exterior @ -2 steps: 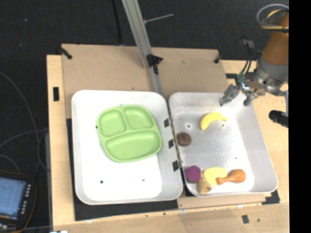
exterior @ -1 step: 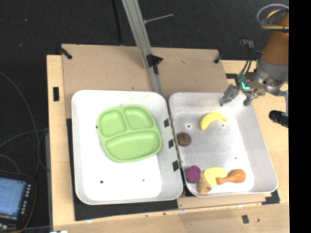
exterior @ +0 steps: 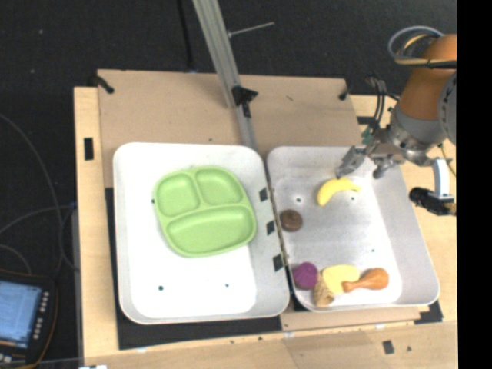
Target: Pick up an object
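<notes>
A yellow banana lies in the upper middle of the right bin. A brown round piece rests near that bin's left wall. At the bin's front lie a purple piece, a pale yellow piece and an orange-brown drumstick-shaped piece. My gripper hangs over the bin's upper right part, just above and to the right of the banana, fingers spread open, nothing between them.
The left bin holds a green divided plate. A metal pole slants up from between the bins at the back. A screen sits at the lower left off the bench.
</notes>
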